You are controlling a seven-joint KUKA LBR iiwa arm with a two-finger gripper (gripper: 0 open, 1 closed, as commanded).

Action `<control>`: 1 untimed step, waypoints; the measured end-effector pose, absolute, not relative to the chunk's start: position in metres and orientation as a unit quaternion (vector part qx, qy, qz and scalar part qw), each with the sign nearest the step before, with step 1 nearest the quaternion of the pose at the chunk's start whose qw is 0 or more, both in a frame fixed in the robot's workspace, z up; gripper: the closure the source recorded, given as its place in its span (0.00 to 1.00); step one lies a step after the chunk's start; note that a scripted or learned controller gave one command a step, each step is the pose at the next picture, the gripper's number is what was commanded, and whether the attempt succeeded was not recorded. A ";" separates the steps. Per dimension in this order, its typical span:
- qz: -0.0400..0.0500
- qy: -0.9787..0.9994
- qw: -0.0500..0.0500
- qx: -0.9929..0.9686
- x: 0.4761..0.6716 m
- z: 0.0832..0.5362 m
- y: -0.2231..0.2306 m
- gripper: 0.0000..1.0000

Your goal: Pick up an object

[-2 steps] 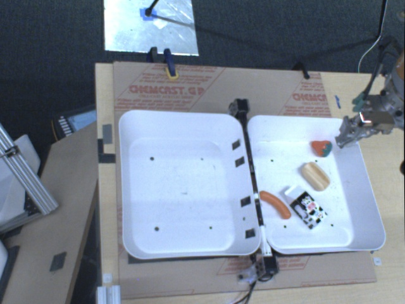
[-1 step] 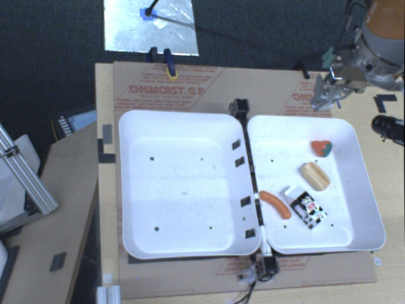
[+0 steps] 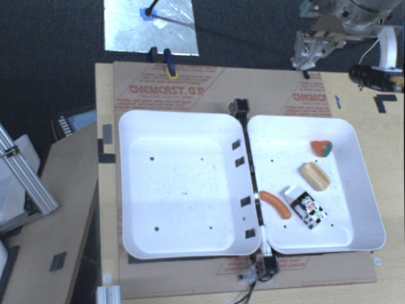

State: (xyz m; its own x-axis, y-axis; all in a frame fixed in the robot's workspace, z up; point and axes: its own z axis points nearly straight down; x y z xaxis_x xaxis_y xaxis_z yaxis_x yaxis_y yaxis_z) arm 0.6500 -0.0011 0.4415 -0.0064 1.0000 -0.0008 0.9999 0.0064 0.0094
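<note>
The right bin [image 3: 361, 189] holds several small items: a red strawberry-like piece with a green end [image 3: 321, 147], a tan bread roll [image 3: 315, 175], an orange sausage [image 3: 275, 204] and a black-and-white spotted carton [image 3: 306, 208]. My gripper [image 3: 305, 61] hangs high at the upper right, above the bench's back edge and well behind the right bin. Nothing shows between its fingers, and it is far from every item.
The left bin [image 3: 126, 189] lies beside the right one, joined by a dark centre strip [image 3: 248, 170]. A shiny metal sheet [image 3: 150, 16] lies at the back left. Black fittings [image 3: 376, 78] sit at the right edge. An aluminium frame [image 3: 25, 182] stands at far left.
</note>
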 end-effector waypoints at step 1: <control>0.004 0.710 0.003 0.704 0.669 0.508 0.051 1.00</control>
